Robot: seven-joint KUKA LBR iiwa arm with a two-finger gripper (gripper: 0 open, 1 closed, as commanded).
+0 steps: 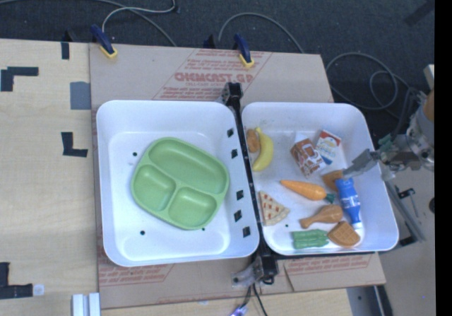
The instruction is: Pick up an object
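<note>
The right bin [353, 115] holds several toy foods. A banana [263, 153] lies by the divider, with a small orange piece [252, 141] beside it. Two small cartons [315, 151] sit near the middle. Below them lie a carrot [304, 189], a pizza slice [272, 208], a drumstick [321, 217], a green piece [309, 239], a brown cookie-like piece [345, 235] and a blue bottle [349, 201]. My gripper [363, 160] reaches in over the bin's right rim, just above the bottle's top end and a small brown piece [332, 179]. Nothing is visibly held.
The left bin [113, 166] holds a green divided plate [180, 182]. A black divider with clips [240, 166] runs between the bins. Both bins rest on cardboard [205, 74] held by blue-yellow clamps [104, 41]. Cables trail across the dark floor behind.
</note>
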